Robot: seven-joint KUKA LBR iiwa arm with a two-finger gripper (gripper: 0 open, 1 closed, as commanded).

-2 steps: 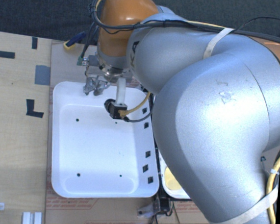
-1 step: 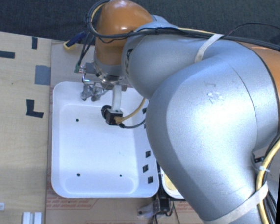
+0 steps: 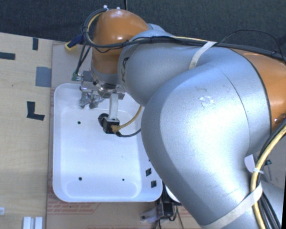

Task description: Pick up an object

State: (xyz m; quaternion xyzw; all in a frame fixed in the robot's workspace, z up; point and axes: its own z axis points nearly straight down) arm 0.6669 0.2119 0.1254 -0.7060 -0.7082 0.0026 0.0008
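Grey arm (image 3: 205, 142) stretches left, claw (image 3: 90, 103) pointing down over white bin (image 3: 97, 170).

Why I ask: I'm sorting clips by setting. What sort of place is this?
Probably a robotics lab: a grey industrial arm reaches over a shallow white bin on a bench with black tape marks.

Gripper (image 3: 89, 102) pointing down, at far left corner of white bin (image 3: 98, 157)
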